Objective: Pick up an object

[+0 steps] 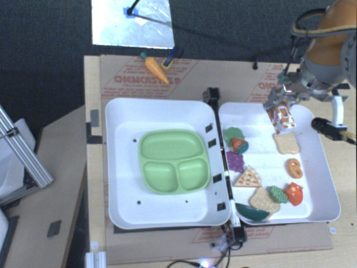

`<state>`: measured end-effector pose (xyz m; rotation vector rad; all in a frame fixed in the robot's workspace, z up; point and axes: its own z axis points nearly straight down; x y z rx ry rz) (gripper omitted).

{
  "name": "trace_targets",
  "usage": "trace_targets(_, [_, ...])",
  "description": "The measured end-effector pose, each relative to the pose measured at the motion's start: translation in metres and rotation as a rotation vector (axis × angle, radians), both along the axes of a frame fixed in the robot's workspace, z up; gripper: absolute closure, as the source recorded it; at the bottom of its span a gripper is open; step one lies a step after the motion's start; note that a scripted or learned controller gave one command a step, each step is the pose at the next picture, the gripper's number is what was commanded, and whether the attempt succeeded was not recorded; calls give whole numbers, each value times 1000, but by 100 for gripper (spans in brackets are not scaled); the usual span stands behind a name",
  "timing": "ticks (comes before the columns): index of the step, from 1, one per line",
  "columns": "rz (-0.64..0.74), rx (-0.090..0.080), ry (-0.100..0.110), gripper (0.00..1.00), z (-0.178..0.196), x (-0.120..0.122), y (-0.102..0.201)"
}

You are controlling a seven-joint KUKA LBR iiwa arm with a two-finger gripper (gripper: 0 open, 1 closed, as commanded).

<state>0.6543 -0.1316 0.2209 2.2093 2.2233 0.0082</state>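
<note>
1. Left bin (120, 149): centre-left of frame; held a green divided tray (174, 161).
2. Right bin (323, 172): centre-right; held scattered toy foods.
3. Gripper (280, 111): upper right, above the right bin's far edge; fingers closed on an orange-and-white carton (282, 119).
4. Toy carrot (156, 70): upper centre, outside both bins.

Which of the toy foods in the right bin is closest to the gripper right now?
The orange-and-white patterned piece at the bin's far end, right under the gripper. The pale bread slice sits just below it, and the other pieces lie farther toward the near end.
</note>
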Motion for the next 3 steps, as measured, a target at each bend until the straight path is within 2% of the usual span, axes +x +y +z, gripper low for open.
trace_targets(1, [0,1,5,100,4,1,0])
trace_targets(3, [2,3,9,100,15,-60,96])
